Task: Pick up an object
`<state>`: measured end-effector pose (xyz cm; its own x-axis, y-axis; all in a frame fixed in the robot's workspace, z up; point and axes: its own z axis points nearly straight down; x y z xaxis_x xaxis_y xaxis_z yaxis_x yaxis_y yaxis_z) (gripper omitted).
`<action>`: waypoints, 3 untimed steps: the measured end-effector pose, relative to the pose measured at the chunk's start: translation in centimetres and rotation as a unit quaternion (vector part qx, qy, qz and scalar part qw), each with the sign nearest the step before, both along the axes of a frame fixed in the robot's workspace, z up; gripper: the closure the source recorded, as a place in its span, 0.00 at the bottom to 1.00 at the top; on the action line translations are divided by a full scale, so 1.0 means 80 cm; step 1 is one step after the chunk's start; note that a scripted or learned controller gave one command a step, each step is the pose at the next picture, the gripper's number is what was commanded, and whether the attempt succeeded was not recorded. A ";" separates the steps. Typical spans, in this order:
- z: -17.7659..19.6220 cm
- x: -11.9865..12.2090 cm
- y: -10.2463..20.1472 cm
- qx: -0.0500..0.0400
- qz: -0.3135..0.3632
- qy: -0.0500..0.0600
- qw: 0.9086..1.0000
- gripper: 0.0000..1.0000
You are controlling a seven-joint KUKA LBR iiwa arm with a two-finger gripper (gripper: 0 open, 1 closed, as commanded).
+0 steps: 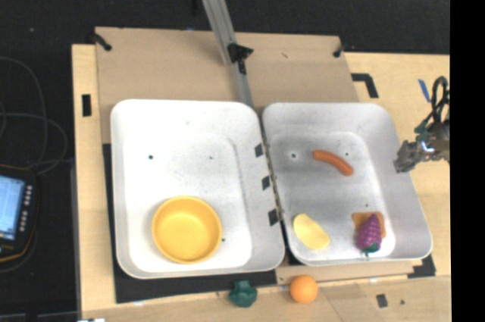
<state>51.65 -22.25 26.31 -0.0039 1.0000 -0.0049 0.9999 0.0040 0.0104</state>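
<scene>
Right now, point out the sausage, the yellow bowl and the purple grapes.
sausage [333, 161]: camera view, its middle.
yellow bowl [186, 229]: camera view, inner floor.
purple grapes [369, 232]: camera view, centre of the bunch.

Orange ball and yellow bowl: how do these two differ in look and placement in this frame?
The orange ball sits outside the bins on the bench's front edge; the yellow bowl sits inside the left bin. The ball is much smaller than the bowl. The ball is a solid round shape; the bowl is open and hollow, facing up. Both are round, warm-coloured and away from the gripper.
</scene>
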 end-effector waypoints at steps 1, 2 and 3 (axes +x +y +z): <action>0.005 0.001 -0.001 0.002 0.001 0.003 1.000 1.00; -0.009 0.009 0.056 0.002 0.001 0.004 1.000 1.00; -0.023 0.015 0.123 0.003 0.002 0.004 1.000 1.00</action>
